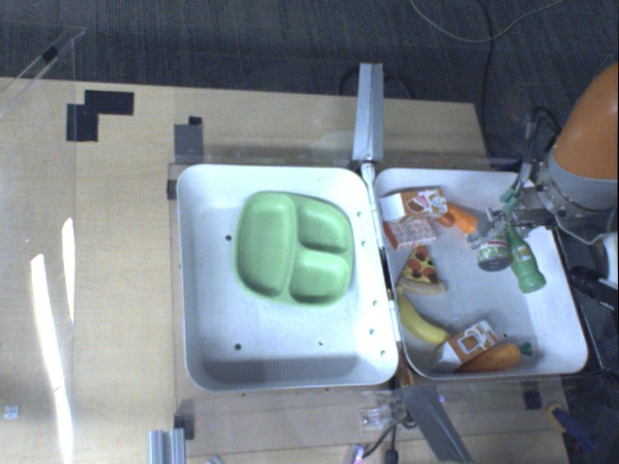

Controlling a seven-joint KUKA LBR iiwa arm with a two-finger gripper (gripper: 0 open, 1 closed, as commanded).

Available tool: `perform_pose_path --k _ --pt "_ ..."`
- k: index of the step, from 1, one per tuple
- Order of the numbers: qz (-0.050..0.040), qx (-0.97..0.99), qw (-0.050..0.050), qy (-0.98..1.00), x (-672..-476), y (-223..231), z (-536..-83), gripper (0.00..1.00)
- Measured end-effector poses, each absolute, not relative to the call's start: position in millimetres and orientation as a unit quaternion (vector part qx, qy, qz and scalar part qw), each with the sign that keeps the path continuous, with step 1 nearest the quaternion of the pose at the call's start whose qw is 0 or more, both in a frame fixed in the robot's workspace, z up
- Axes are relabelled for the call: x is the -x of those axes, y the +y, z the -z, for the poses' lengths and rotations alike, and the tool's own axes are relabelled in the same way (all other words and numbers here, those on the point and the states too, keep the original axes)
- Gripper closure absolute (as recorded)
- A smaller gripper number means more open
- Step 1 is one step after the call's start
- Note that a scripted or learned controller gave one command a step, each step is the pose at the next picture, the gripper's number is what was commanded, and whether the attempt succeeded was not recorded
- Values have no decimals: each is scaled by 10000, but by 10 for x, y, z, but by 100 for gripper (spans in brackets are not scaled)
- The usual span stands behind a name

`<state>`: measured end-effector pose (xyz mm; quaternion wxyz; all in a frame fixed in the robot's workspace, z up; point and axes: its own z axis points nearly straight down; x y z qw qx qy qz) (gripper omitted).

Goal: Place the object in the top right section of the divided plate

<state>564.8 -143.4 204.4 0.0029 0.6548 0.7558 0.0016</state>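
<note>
The green plastic divided plate (pixel 293 246) is seen in the left white bin (pixel 208 356), with one long section on its left side and two smaller sections on its right. The top right section is the one at about two o'clock on the plate. The robot's gripper (pixel 510 222) is seen over the right white bin (pixel 571 351), near that bin's two o'clock corner. It cannot be told from the picture whether the claw is wide or narrow, or whether anything is held in it. A small grey round can (pixel 491 252) and a green plastic bottle (pixel 526 267) lie just below the claw, at about six o'clock from it. The bottle's long axis runs from about eleven o'clock to five o'clock. Which toy is meant by the task cannot be told, but these two are nearest. The plate lies well apart from the claw, at about nine o'clock from it. So it is judged that a long move across to the left bin will be needed once a toy is held.
</note>
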Motion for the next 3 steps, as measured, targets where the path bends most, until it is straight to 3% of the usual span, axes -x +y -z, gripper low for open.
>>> perform_pose_path --k 1,2,3 --pt "-15 -5955 19 8034 -5173 -766 -2066 100" --pt "-21 -6290 29 7774 -5100 -1119 -988 100" --pt "-16 -5834 28 8122 -5035 -1462 -944 100"
